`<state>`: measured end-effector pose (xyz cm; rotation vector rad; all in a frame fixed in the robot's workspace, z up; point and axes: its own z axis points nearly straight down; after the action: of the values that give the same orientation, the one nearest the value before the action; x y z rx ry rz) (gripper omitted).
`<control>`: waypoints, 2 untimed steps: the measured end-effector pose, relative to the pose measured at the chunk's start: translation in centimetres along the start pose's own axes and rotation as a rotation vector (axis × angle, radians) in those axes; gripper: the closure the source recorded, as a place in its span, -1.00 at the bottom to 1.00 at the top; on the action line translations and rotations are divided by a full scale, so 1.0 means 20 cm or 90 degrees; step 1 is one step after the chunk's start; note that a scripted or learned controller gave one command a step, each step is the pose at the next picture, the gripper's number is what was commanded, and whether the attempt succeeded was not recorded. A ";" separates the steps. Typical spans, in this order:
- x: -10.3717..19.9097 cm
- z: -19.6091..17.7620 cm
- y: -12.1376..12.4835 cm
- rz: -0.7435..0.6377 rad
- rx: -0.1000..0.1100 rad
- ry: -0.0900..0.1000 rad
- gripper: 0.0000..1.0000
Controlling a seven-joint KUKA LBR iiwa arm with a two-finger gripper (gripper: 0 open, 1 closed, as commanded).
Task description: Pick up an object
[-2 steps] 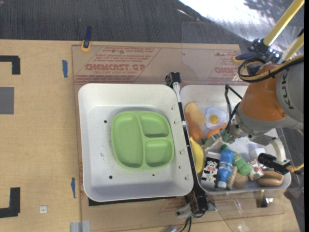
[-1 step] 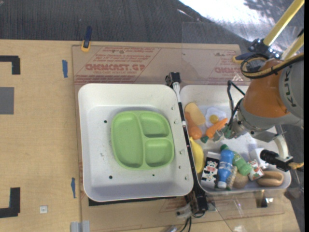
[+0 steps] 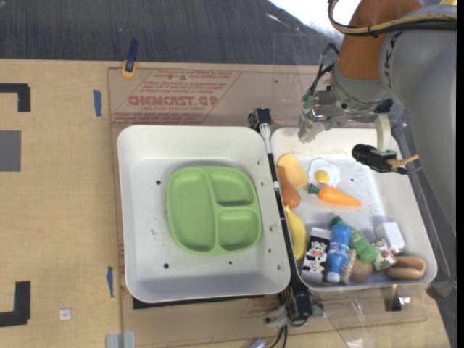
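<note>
My gripper hangs over the far left corner of the right bin, open with nothing between its fingers. Just in front of it lie a yellow-orange toy, a fried egg and a carrot. Along the bin's left wall lies a banana. At the near end sit a black-and-white carton, a blue bottle, a green toy, a small white box and a brown bread roll.
The left bin holds a green divided plate. A black divider rail runs between the two bins. The arm's grey body and orange band loom over the right bin's far right side.
</note>
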<state>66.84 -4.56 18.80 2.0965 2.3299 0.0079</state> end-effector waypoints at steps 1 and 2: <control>-0.12 -0.27 -0.40 0.189 0.007 0.000 1.00; -0.16 -0.40 -0.72 0.444 0.010 0.000 1.00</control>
<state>52.82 -9.19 26.71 2.7772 1.4795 -0.0073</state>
